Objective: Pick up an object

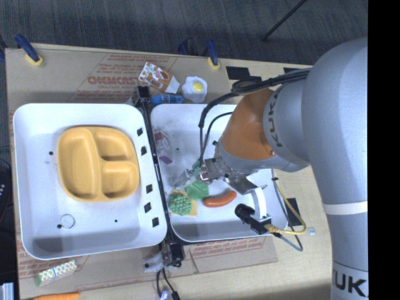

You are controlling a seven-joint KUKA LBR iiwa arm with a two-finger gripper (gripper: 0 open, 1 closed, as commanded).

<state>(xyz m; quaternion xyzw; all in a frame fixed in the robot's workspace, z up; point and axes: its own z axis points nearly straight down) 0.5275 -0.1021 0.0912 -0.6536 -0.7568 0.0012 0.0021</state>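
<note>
My claw sat low over the green plastic toy, orange plastic sausage at 4 o'clock; grip state? Couldn't tell.

A yellow plastic divided tray lay in the left shallow white bin, with a small clear ring near that bin's front wall. Both bins sat on a flattened brown cardboard sheet with red print, spread over the tabletop. Behind the bins, on the cardboard, stood a small printed carton, a blue item just beside it, and a round white-and-yellow cup. Blue clamps with yellow tips gripped the back edge. A patterned wrapped packet lay in front of the left bin.
</note>
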